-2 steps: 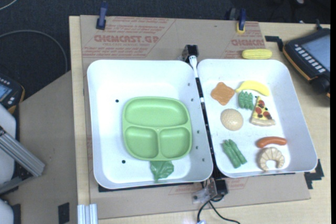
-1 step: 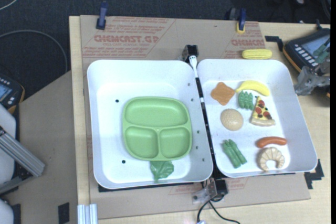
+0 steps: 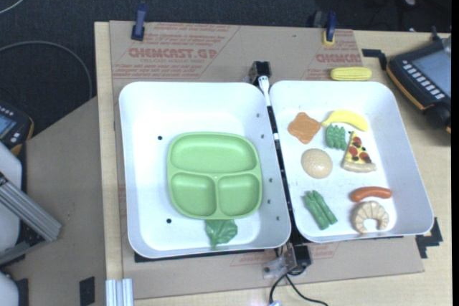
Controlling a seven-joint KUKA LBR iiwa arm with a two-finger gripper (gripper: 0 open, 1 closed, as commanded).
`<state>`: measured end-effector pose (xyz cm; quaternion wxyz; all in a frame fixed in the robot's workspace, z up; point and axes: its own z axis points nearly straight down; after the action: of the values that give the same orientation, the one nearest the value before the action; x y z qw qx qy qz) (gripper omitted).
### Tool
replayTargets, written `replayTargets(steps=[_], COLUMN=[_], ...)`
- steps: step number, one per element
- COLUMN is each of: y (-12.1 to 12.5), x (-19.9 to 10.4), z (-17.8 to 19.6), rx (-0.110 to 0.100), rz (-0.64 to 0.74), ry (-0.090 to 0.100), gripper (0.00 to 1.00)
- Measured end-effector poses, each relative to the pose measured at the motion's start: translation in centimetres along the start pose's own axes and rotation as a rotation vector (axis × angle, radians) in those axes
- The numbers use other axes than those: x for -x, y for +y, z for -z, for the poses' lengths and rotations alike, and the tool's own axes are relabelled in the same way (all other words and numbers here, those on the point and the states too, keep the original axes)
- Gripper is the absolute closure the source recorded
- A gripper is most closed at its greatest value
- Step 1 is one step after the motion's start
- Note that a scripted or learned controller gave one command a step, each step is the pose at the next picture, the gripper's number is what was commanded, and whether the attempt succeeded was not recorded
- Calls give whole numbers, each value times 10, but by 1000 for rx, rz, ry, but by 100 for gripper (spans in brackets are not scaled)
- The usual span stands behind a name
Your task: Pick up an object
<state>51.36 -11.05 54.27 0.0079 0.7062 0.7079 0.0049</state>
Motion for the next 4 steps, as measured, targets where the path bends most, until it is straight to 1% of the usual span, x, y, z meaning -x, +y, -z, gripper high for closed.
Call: replayTargets(steps=[1,2,3,4], y=[-38,-3,-40,-37], x=[-4,-1,-17,51], z=[-136,0,-162,-376], rx=[-30,0,-35,-34], rz=[-4,-1,-3,-7], ry=[6,0,8,6], gripper=[100,100,100,100])
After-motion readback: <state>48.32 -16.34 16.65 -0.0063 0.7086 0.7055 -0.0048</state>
